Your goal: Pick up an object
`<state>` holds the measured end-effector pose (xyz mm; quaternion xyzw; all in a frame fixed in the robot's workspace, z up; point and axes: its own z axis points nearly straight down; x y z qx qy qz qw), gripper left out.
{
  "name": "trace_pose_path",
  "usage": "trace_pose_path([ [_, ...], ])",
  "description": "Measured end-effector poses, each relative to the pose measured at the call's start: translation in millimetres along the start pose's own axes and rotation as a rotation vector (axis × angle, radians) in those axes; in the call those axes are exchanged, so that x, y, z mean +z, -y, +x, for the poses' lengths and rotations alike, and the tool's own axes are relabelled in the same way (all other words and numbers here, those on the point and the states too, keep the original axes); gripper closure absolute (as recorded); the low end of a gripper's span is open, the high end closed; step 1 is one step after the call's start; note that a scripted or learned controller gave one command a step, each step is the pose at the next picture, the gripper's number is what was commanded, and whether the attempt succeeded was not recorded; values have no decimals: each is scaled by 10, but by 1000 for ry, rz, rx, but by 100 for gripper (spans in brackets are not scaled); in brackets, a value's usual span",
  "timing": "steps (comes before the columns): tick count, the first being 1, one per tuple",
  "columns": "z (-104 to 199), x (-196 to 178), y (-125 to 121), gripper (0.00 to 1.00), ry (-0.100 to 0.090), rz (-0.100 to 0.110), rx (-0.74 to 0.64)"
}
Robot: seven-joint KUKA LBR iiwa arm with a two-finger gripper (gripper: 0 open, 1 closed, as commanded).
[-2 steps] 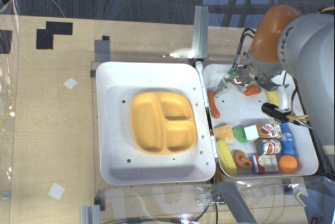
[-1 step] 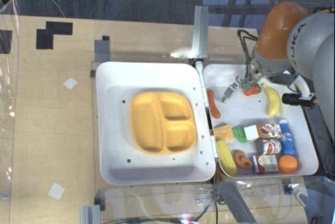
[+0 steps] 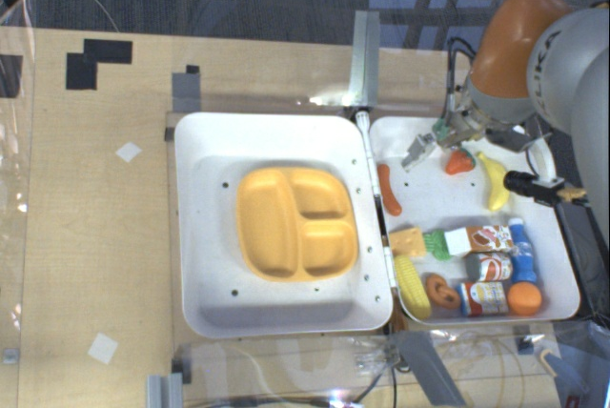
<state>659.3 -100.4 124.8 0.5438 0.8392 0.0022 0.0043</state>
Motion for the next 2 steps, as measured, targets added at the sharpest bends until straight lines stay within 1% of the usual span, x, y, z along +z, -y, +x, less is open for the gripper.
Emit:
trace_pose_path([
  [2,3,8,3,0,-1,1,0],
])
